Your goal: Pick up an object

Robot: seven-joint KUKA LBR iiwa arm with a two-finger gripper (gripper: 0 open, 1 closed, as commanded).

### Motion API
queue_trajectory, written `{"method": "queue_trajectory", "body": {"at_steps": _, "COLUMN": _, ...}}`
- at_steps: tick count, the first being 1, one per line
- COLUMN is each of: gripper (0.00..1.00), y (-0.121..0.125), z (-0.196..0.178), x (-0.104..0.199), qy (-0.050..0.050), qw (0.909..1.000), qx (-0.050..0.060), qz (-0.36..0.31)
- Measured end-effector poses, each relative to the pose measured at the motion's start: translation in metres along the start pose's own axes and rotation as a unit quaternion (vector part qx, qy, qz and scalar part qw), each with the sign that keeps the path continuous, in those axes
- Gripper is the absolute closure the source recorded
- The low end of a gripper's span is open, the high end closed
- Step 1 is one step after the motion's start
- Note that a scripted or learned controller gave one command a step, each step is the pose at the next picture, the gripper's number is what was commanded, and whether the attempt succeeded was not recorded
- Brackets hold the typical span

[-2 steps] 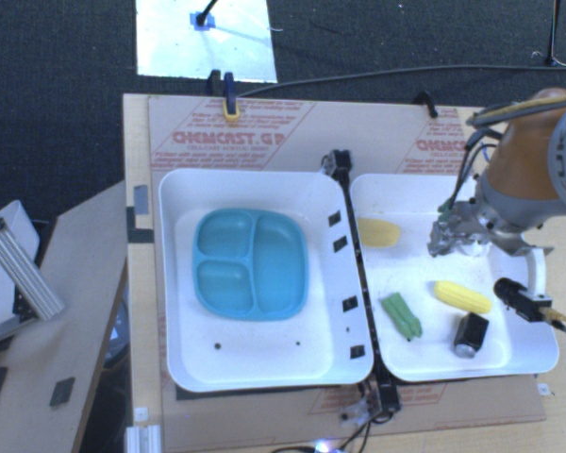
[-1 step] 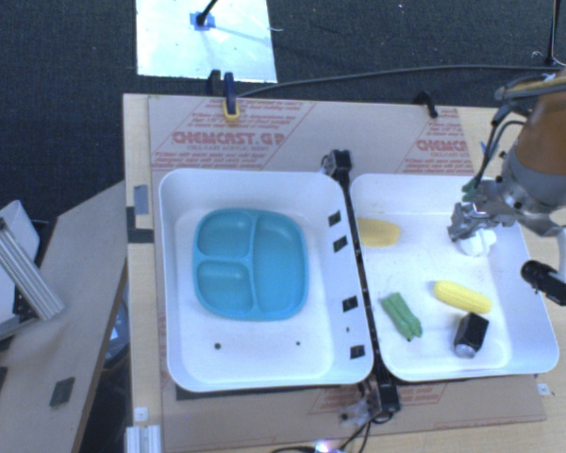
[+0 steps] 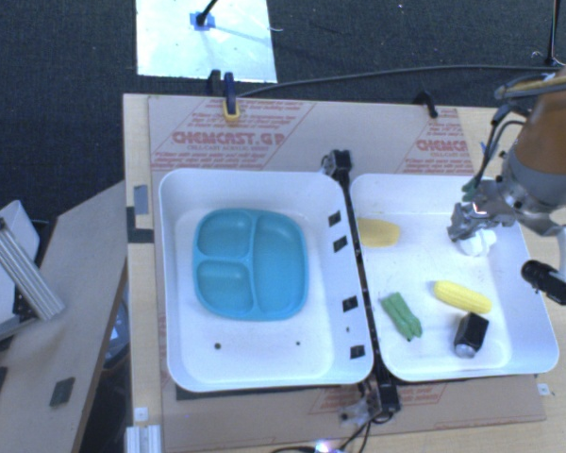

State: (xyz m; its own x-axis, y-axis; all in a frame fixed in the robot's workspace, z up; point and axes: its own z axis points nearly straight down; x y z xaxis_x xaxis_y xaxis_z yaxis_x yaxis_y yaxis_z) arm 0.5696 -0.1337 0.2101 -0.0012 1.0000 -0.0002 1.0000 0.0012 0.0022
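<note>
A small white object (image 3: 474,244) sits pinched beneath the metallic gripper (image 3: 468,230).

The bench (image 3: 141,253) is pale wood, and a sheet of cardboard (image 3: 292,130) printed with red lettering covers most of its top. Two shallow white bins rest directly on the cardboard, touching along their inner walls. The left bin (image 3: 184,347) sits toward the bench's left edge, and the right bin (image 3: 538,347) lies just beside the left bin. A blue and yellow clamp (image 3: 229,97) grips the cardboard's far edge, beyond the left bin.
</note>
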Motion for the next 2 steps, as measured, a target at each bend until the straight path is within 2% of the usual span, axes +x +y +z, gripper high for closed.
{"method": "queue_trajectory", "body": {"at_steps": 2, "gripper": 1.0, "y": 0.044, "z": 0.01, "x": 0.104, "qy": 0.001, "qw": 1.0, "qx": -0.001, "qz": -0.004}}
